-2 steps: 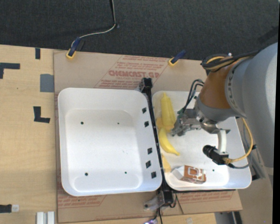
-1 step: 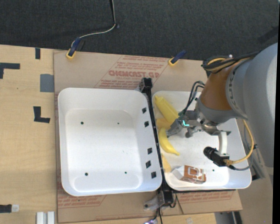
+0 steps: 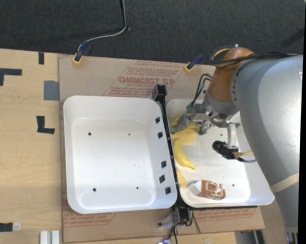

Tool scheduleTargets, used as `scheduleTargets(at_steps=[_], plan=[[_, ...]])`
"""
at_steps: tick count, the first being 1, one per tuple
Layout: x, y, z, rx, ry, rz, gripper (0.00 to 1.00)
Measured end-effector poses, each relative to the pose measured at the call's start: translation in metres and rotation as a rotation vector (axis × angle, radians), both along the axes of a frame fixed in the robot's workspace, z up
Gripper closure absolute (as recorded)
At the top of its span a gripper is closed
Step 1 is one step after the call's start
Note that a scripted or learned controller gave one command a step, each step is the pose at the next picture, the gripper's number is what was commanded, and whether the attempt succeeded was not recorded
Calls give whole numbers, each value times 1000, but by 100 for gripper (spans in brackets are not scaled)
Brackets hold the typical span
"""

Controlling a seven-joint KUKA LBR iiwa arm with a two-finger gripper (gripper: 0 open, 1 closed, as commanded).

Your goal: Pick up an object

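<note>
Right bin (image 3: pixel 255 195): contains a yellow banana (image 3: pixel 182 154) along its left wall and a small brown-and-white box (image 3: pixel 212 189) near the front edge. Gripper (image 3: pixel 192 123): lowered into the bin's rear left area, just above the banana's upper end; finger state cannot be told. Left bin (image 3: pixel 113 110): white, adjoining.

The pincer (image 3: pixel 193 123) has the banana (image 3: pixel 182 151) just below it, the bin divider (image 3: pixel 164 139) close alongside, and the left bin (image 3: pixel 72 141) open beyond.
</note>
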State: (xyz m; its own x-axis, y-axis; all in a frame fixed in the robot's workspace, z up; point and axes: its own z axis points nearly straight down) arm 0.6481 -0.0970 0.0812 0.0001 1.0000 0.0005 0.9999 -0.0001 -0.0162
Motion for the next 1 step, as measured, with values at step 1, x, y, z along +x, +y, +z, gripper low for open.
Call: scheduleTargets(at_steps=[1], plan=[[-1,-1,12,-3,-5,0,100]])
